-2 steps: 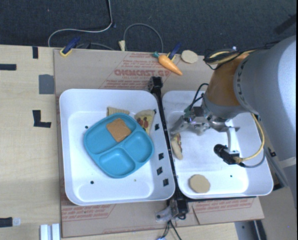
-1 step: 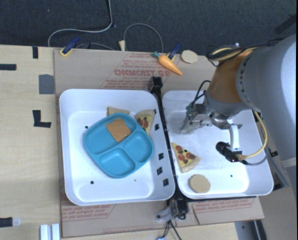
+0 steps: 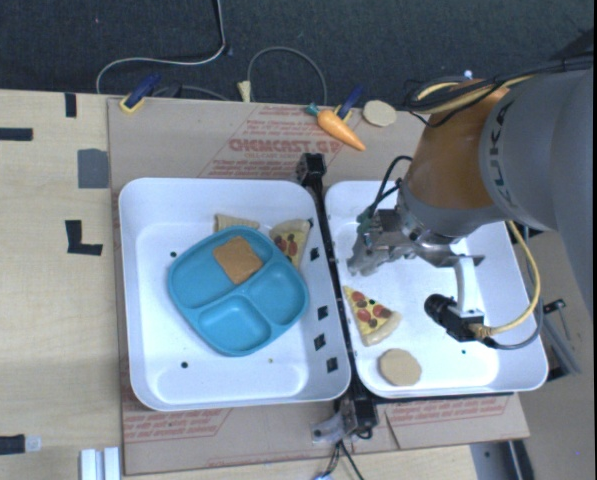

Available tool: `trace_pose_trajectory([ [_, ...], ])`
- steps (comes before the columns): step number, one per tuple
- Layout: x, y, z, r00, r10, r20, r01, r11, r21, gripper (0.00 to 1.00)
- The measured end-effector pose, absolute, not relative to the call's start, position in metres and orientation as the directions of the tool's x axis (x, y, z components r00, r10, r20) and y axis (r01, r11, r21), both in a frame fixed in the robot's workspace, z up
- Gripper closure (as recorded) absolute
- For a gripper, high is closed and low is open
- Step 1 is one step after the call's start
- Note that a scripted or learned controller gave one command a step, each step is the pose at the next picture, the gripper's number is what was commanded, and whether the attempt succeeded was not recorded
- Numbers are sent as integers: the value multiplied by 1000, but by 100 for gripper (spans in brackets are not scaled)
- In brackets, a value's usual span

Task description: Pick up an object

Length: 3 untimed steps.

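My gripper (image 3: pixel 366 258) hangs over the left part of the right bin (image 3: pixel 518 368), just above and behind a pizza slice (image 3: pixel 370 314). A round tan cookie (image 3: pixel 400 367) lies near that bin's front edge. In the left bin (image 3: pixel 143 268) rests a blue divided plate (image 3: pixel 240 293) with a brown toast square (image 3: pixel 239 258) on it. Beside the plate lie another pizza slice (image 3: pixel 293 237) and a tan wedge (image 3: pixel 230 224). Nothing shows between my gripper's fingers.
An orange toy carrot (image 3: pixel 339 128) and a small tan disc (image 3: pixel 380 114) lie on the cardboard behind the bins. A black divider (image 3: pixel 323 258) runs between the two bins. The arm's grey and orange body (image 3: pixel 478 158) covers the right bin's back right.
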<state>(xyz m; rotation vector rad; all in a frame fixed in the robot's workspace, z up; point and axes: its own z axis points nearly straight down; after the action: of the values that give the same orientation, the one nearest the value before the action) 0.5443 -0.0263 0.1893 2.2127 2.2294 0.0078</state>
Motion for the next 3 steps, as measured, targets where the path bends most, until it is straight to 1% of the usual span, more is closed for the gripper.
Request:
trace_pose_trajectory([
  [1,545,-30,184,-2,1000,1,1000,2,-2,0],
  [2,551,-55,184,0,1000,1,1000,0,-2,0],
  [3,549,-100,87,5,1000,0,1000,-5,-3,0],
])
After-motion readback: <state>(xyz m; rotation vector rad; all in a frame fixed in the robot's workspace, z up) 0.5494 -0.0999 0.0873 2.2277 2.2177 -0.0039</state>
